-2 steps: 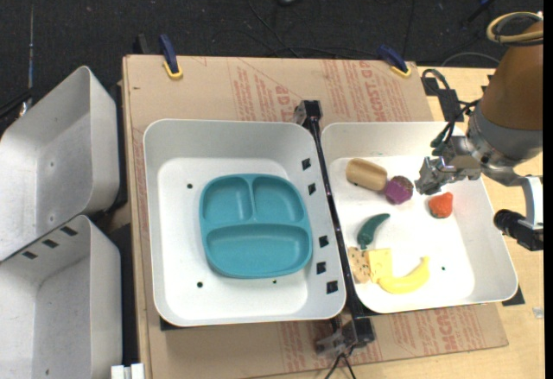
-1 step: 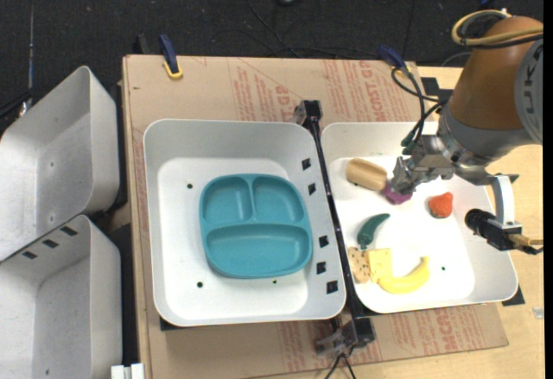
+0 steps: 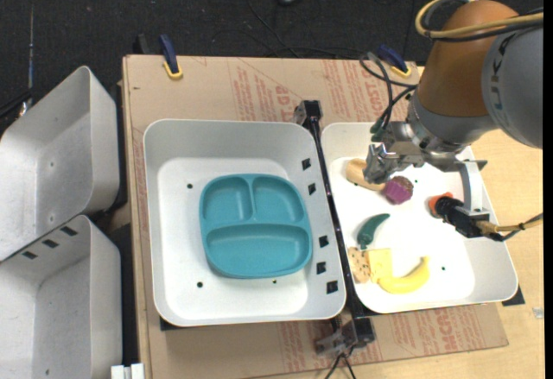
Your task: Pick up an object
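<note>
Gripper: two-finger metal gripper (image 3: 378, 168) low in the right white bin (image 3: 492, 282), over a tan bread-like piece (image 3: 357, 172); finger spread can't be told
Beside gripper: one purple round object (image 3: 398, 190), just right
Rest of right bin: one dark green pepper (image 3: 371, 228), one yellow banana (image 3: 404, 279), one cracker-like square (image 3: 358, 264), one red-orange item (image 3: 442, 200)
Left white bin (image 3: 164, 196): one teal divided plastic plate (image 3: 256, 225)

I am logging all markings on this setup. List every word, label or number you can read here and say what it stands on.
"KU", the grey letters cut off at the picture's edge, on the arm's casing.
Red print on the cardboard sheet under the white bins: mirrored and too faint to read.
No text on the teal plate.
</note>
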`<state>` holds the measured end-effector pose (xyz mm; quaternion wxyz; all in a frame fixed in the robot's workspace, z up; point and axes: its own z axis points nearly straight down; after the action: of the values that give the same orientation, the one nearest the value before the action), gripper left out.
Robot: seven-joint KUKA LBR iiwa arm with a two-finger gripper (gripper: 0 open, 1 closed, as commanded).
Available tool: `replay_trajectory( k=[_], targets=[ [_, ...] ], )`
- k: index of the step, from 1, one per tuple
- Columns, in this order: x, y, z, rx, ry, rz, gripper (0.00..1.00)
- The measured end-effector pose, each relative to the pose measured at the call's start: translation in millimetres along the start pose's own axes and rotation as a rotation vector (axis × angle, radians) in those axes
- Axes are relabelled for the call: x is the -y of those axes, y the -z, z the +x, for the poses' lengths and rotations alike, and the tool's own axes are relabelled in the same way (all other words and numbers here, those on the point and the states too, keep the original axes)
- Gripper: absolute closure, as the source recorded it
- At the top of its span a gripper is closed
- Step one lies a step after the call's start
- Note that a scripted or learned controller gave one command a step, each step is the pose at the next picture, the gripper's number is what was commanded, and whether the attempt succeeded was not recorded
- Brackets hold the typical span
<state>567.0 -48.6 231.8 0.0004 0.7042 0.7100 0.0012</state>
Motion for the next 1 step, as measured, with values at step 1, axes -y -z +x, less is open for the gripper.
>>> replay_trajectory(
  k=[1],
  targets=[
    [-12.1,-1.3,63.7,0.0,0.0,0.001,1.0]
  ],
)
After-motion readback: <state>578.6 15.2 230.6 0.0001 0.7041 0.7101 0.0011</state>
